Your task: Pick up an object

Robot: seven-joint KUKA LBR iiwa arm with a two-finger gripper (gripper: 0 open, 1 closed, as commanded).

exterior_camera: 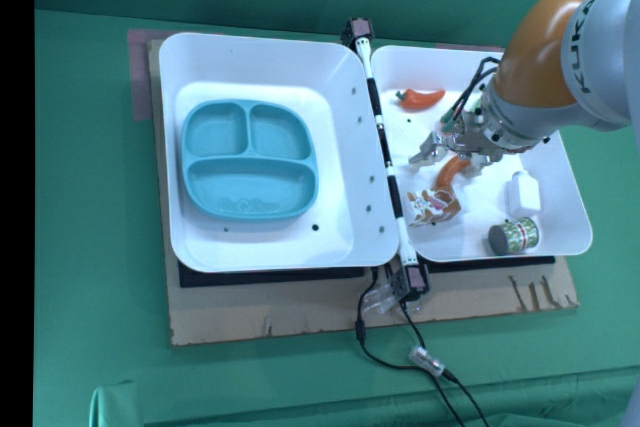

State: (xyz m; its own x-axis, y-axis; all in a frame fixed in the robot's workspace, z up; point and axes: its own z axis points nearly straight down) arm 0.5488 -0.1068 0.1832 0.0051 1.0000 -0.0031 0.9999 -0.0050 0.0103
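Closest to the camera, at 6 o'clock, black wires (400, 340) curl across the green desk (80, 215). They hang off the clip between the two bins.

Next comes a brown cardboard sheet (270, 310) that lies flat under both bins, likely so they do not slide.

In the right bin (560, 245), at about 4 o'clock, a small round can (514, 235) lies on its side. It has a dark end and a shiny label. Just past it stands a little white bottle (522, 192), smooth and plastic-looking. Near the bin's left wall lies a flat little toy (432, 205) in orange and white. I cannot tell what it is.

A bit farther, at 3 o'clock, the tool (457, 152) hangs low over an orange curved piece (449, 171), long and bent like a sausage. Its fingers are spread apart on both sides of this piece. It is not held. This looks like the thing to pick up, and the tool is low so it can close on it.

In the left bin (200, 55), at 9 o'clock, sits a soft blue plate (250, 160) with three sections.

Farthest, at 2 o'clock, a red pepper (420, 97) with a green stem lies alone.
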